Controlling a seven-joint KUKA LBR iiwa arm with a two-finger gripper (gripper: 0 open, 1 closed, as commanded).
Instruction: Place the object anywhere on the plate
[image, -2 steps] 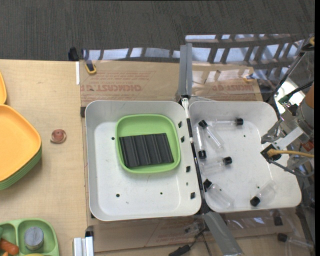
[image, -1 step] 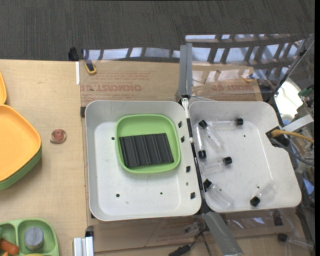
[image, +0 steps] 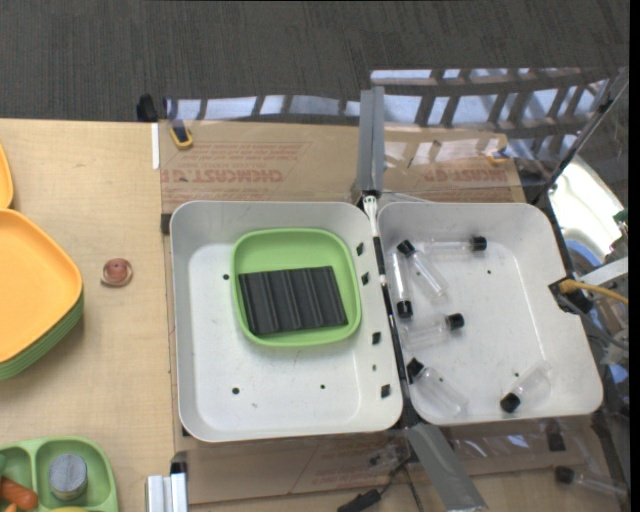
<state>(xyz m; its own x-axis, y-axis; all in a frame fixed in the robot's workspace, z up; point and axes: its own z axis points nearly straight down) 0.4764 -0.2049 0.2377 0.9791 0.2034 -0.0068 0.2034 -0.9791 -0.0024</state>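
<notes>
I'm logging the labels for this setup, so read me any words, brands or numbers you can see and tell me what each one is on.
"CHEMCAST", red print seen upside down, on the left cardboard sheet behind the bins.
A second red print on the right cardboard sheet is too blurred to read.
No text on the green plate, the white bins or the clear tubes.

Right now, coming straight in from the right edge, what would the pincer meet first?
Likely the right bin at its wall, then the clear tubes inside it; height is unclear, so it might pass over both.
</notes>
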